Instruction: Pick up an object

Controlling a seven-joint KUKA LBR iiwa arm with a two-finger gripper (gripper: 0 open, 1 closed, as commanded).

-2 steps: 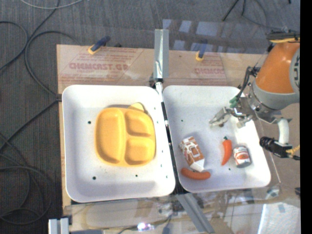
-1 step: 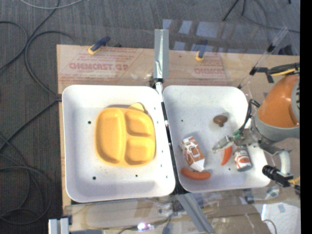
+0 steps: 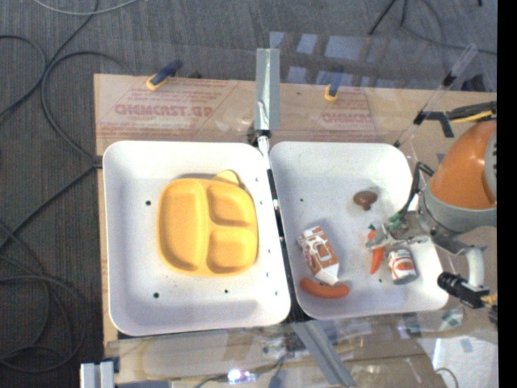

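One yellow tray (image 3: 208, 225), one carton (image 3: 318, 255), one sausage (image 3: 324, 288), one can (image 3: 401, 266); end effector (image 3: 397, 226) state unclear.

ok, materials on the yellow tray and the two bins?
Yellow tray: looks like moulded plastic, smooth with a soft sheen, rounded compartment walls. Left bin and right bin: likely thin formed plastic, matte white, rounded corners and shallow curved walls. Could be coated metal; the look alone won't settle it.
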